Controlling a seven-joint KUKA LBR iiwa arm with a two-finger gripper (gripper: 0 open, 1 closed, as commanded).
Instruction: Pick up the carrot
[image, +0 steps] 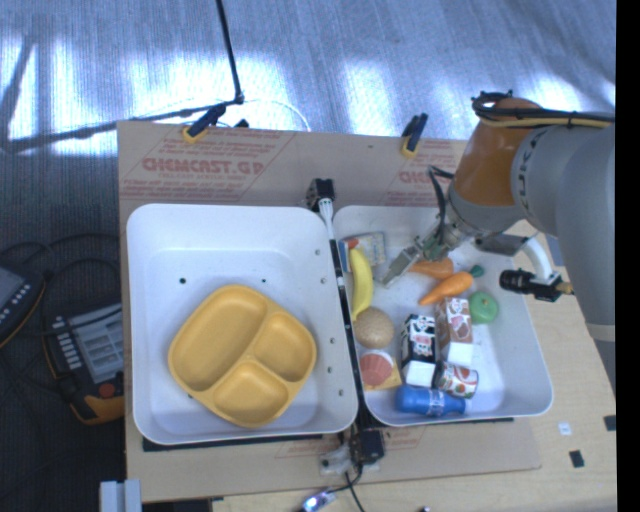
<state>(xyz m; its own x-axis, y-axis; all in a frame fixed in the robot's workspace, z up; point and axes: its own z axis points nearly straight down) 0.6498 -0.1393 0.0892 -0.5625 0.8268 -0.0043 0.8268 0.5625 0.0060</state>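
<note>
The carrot (447, 286) is orange and lies at a slant in the back half of the right bin (530, 385). A second small orange piece (431, 268) lies just behind it, touching it or nearly so. My gripper (412, 256) is low in the bin, just left of and behind both orange pieces, next to the banana (360, 283). I see nothing lifted. The grey arm with its orange band (490, 165) comes down from the upper right.
The right bin is crowded: a brown round fruit (374, 326), a cow-print carton (421, 338), red-and-white packs (459, 323), a blue bottle (430, 402), a green ball (484, 307) and a clear packet (366, 246). The left bin (160, 250) holds a yellow divided plate (243, 352).
</note>
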